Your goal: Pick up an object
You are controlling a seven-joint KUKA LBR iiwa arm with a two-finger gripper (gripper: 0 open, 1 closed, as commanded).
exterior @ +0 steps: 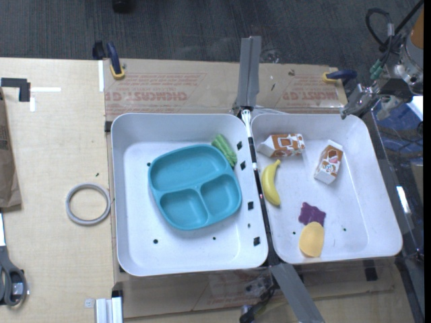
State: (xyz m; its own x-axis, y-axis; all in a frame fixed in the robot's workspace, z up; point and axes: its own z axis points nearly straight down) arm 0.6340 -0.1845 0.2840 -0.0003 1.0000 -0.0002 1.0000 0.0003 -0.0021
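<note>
Overhead view of the bench, read left to right. At the far left edge lies a brown paper item (pixel 8 160), and near it, at the lower left corner, the handles of a pair of scissors (pixel 11 282). A grey ring (pixel 88 203) rests flat on the bare wood, just left of the left bin (pixel 128 241).

The left bin holds a blue divided plate (pixel 195 187) with three compartments, lying slightly tilted in plan. A green leafy toy (pixel 225 150) lies at the plate's far right rim, touching or overlapping it.

A grey bar (pixel 249 73) runs from the far side down to the seam between the two bins.

The right bin (pixel 377 200) holds five candidate objects. A banana (pixel 271 182) lies near the left wall. Just beyond it, toward the far side, an orange-and-white carton (pixel 285 145) lies on its side. A second, smaller carton (pixel 329 163) sits to the right, well apart from the first. Toward the near side, a purple object (pixel 312 214) touches a yellow rounded object (pixel 312 239) directly nearer the viewer.

The gripper (pixel 360 101) hangs over the far right corner of the right bin, above the rim and apart from every object; whether its fingers are spread or closed cannot be told.
</note>
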